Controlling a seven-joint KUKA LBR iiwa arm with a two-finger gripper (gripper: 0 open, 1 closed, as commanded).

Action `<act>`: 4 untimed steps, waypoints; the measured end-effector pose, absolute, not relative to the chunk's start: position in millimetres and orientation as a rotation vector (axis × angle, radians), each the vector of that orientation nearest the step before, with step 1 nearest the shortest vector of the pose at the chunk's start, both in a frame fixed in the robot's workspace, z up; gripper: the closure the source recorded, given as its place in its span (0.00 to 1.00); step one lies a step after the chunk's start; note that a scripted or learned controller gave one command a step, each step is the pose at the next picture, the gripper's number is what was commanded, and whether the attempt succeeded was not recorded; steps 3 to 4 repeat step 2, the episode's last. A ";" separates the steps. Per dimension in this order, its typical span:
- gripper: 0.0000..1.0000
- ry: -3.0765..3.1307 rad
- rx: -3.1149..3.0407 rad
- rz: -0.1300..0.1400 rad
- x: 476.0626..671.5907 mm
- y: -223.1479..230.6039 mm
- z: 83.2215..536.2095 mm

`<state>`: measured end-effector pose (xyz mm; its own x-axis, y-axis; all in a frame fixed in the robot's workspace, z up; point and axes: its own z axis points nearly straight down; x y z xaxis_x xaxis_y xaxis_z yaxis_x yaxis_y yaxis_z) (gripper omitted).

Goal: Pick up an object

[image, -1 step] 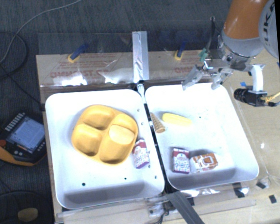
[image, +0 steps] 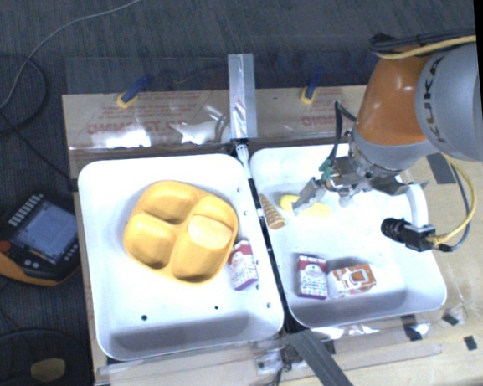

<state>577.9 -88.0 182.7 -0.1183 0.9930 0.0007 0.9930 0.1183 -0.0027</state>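
A bench [image: 93,129] fills the frame's centre, bearing two shallow white bins side by side: left bin [image: 119,325], right bin [image: 430,285], rims touching.

I see dark grey carpet [image: 35,332] around the bench, black cables [image: 13,78] looping across it upper left, and an orange-edged handheld controller [image: 36,241] lying on the floor at left.

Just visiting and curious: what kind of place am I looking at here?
Probably a robotics lab bench for grasping trials: a grey and orange robot arm reaches over two shallow white bins holding a yellow moulded tray and small cartons, beside a handheld control pendant.
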 end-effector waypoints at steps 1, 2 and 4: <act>0.00 -2.425 -1.998 0.000 517.5 -62.5 305.9; 0.00 -2.501 -1.895 0.001 503.5 -98.9 132.6; 0.00 -2.501 -1.895 0.001 503.5 -98.9 132.6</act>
